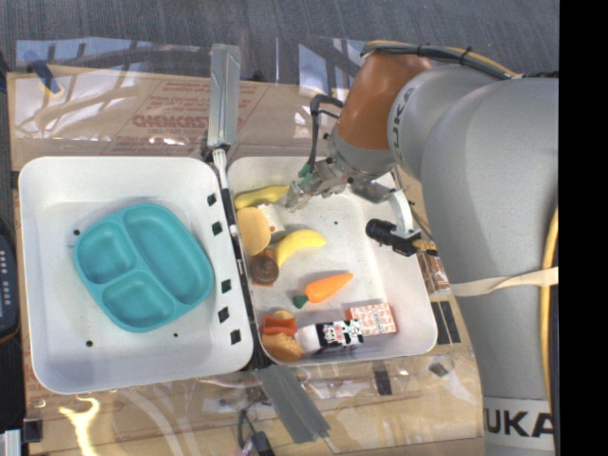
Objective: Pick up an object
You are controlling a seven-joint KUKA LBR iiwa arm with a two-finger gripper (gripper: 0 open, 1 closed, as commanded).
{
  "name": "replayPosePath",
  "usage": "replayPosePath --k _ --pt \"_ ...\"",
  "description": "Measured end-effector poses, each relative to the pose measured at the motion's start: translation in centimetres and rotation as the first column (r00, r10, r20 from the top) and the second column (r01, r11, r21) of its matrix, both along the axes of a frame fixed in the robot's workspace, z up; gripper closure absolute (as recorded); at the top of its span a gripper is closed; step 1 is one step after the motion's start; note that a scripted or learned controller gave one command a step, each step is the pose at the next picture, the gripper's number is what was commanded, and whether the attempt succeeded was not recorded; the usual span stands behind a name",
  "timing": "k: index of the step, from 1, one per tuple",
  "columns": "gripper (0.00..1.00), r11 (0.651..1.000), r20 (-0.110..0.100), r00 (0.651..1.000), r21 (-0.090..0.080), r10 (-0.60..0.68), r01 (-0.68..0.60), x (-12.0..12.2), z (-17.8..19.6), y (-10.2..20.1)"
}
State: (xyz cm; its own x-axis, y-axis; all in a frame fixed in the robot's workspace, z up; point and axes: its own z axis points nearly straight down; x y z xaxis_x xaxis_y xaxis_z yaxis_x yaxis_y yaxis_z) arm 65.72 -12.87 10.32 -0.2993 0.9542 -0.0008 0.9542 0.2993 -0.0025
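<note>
Front of right bin [418, 335]: a small printed carton [370, 319] and a dark packet [334, 334] lie side by side, just beside a toy burger or hot dog [279, 338] in the near left corner.
Middle of right bin: a toy carrot [326, 287], orange with a green stub, lies by itself on bare floor; a brown round piece [263, 270] sits near the left wall.
Further in: a yellow banana [299, 245], curved, touches a tan disc [253, 228] at its left.
Far corner of right bin: a second yellow piece [261, 197], long and curved, lies against the far wall, just beside my end effector [302, 190].
End effector: low over the bin's far left corner; I cannot tell how it is set from this slant, and I see nothing in it.
Left bin [38, 255]: a teal divided plate [142, 266], well apart from me.
Target, my judgement: the far yellow piece, being nearest.
Handling, my judgement: light hollow plastic, stiff, smooth and apt to slip; take it across the thick middle, not the tapered ends.
Risk: the wall crowds one side.
</note>
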Motion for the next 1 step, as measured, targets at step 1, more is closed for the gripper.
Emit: replayPosePath --k 1 --pt "0.00 1.000 -0.001 1.000 0.000 0.000 0.000 -0.02 -0.04 0.01"
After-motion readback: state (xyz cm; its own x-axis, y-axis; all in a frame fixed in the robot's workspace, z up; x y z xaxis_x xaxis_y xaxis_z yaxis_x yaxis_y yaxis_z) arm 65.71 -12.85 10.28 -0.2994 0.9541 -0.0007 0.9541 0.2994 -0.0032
